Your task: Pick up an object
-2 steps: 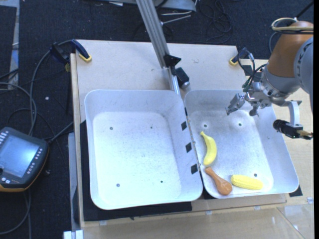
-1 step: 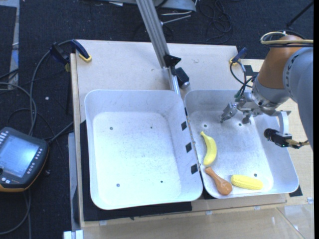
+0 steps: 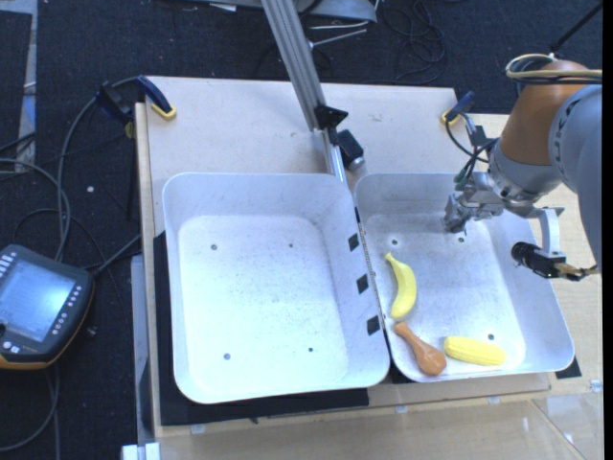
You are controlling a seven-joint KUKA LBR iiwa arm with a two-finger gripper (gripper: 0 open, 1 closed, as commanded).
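Below, curved yellow banana (image 3: 402, 287), knobbly corn (image 3: 474, 351) (plastic-looking), speckled white bin (image 3: 536, 314).

Grey arm (image 3: 565, 132) enters from right, orange band above wrist, forearm angled down-left. Gripper (image 3: 456, 220) points downward, hanging low over upper part of right bin (image 3: 536, 300), near its back wall.

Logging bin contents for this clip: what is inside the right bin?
The right bin holds a banana, a corn cob and an orange drumstick-shaped toy. The gripper hangs over its far end, hiding the floor beneath.
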